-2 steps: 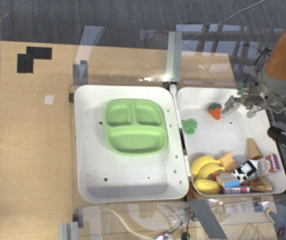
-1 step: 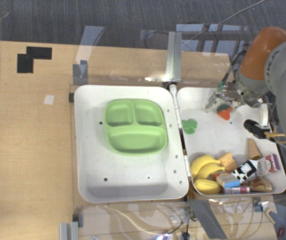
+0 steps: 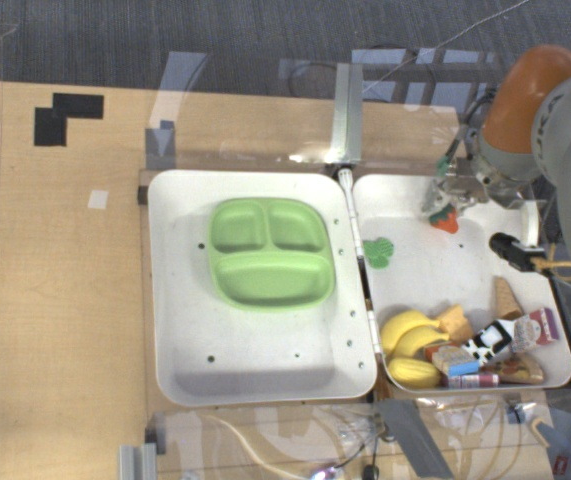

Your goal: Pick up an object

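Just beside the right bin's (image 3: 525,373) far rim, the gripper (image 3: 452,204) pinches a small orange-red piece (image 3: 447,222), seemingly light and stiff, gripped at its top edge.

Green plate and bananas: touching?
Apart. The camera view shows the green plate in the left bin and the bananas in the right bin, with the rims between them.

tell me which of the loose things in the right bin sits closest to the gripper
The small orange-red piece, right under the gripper near the bin's far edge. The green toy lies further left; the bananas sit in the near pile.
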### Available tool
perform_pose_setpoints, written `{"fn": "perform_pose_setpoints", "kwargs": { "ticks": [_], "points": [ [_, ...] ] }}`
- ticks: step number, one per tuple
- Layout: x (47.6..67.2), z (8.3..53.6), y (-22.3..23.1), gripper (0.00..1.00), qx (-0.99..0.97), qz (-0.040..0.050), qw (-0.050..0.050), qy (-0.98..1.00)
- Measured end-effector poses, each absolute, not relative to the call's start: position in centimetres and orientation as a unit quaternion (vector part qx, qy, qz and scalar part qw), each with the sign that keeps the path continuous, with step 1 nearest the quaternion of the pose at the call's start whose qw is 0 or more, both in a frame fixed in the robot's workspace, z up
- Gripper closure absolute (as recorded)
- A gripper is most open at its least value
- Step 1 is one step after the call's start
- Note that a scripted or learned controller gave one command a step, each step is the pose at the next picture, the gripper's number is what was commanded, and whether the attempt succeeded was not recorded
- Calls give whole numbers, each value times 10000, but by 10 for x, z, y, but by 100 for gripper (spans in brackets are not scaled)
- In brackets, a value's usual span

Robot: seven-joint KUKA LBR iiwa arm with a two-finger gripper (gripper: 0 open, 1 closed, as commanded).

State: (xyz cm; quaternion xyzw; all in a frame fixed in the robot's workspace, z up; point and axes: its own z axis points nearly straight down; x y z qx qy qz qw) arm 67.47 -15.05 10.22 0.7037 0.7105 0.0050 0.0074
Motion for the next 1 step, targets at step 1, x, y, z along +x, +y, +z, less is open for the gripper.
{"fn": "perform_pose_setpoints", "kwargs": {
  "ticks": [1],
  "points": [
    [671,188,-75,100,6920,36,31,7219]
  ]
}}
